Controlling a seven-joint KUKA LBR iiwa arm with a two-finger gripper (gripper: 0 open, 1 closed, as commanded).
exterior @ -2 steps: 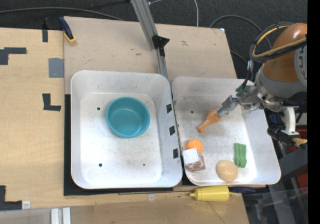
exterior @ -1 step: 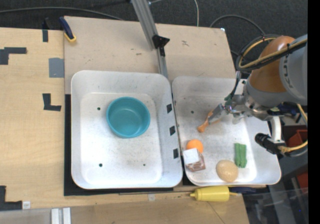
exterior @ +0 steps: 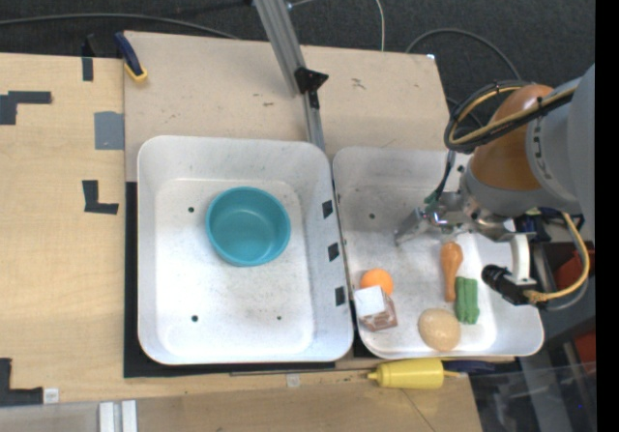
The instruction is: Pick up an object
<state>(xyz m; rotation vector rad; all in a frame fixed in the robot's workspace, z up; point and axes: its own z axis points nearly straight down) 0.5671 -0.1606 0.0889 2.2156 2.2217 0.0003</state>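
Jaws [exterior: 418,225] spread, gripping nothing — over right bin [exterior: 387,179] beside carrot [exterior: 451,266].

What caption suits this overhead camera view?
Robot gripper above right bin holding carrot and orange; teal bowl sits left.

The KUKA arm [exterior: 542,145] enters from the right side of the camera view, its grey casing filling the upper right corner and its orange band [exterior: 503,145] sitting just above the wrist. Black and yellow cables loop over the band and hang beside the wrist on the right. The wrist is bent downward, so the arm points toward the left and down from its body. The two-finger gripper [exterior: 414,225] projects from the wrist toward the left, its metal fingers [exterior: 404,233] slanting down and left; the fingertips are small and blurred.
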